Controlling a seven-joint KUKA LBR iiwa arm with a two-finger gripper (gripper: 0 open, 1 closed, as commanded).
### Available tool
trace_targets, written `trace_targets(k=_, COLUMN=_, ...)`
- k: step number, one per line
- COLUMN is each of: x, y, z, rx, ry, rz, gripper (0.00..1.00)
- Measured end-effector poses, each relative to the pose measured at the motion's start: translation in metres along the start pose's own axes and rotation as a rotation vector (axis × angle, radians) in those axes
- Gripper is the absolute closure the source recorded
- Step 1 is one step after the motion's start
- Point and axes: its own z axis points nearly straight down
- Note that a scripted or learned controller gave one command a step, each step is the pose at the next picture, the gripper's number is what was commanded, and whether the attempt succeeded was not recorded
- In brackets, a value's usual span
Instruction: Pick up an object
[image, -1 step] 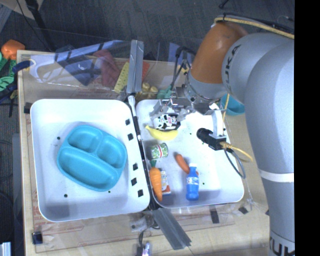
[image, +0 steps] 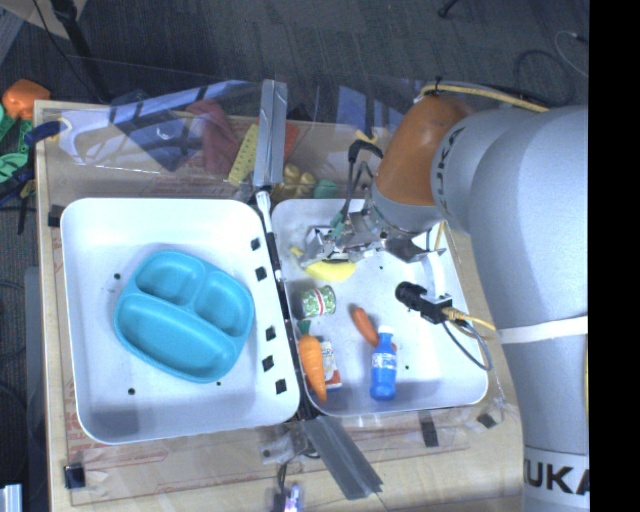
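The arm (image: 520, 200) holds its end effector (image: 335, 240) (finger state unclear) just above the banana (image: 330, 269).

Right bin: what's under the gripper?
A yellow, banana-like piece lies on the right bin floor just below the gripper, its lower edge showing. The gripper covers its upper part, so contact can't be judged.
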Motion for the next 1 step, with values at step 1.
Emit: trace_targets(k=1, x=0.0004, y=0.0004, z=-0.0102, rx=0.001, ry=-0.001, rz=-0.005, gripper=1.00)
